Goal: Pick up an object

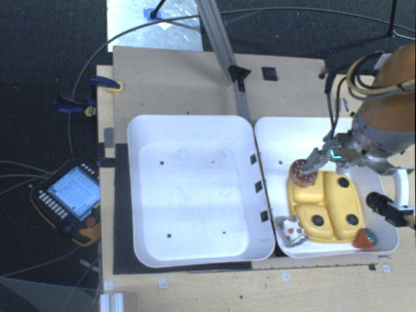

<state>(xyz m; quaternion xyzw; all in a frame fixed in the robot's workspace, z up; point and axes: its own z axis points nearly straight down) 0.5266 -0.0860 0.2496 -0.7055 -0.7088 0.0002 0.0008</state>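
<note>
The right bin [276, 142] holds several objects. A large yellow moulded piece [328, 207] with dark round holes lies in its near half. A small brown round object [299, 169] with pale speckles sits at the yellow piece's far left corner. A small white and red object [291, 230] lies by the bin's near left corner, and a red and orange one [365, 238] by the near right corner. My gripper [314, 163] reaches in from the right and is low over the bin, its tip right beside the brown round object and just above the yellow piece's far edge.
The left bin [143, 135] stands next to the right one, sharing a middle wall with black clips [258, 186]. A slanted metal pole [224, 51] rises from behind the bins. A teach pendant [68, 197] and cables lie on the floor at left.
</note>
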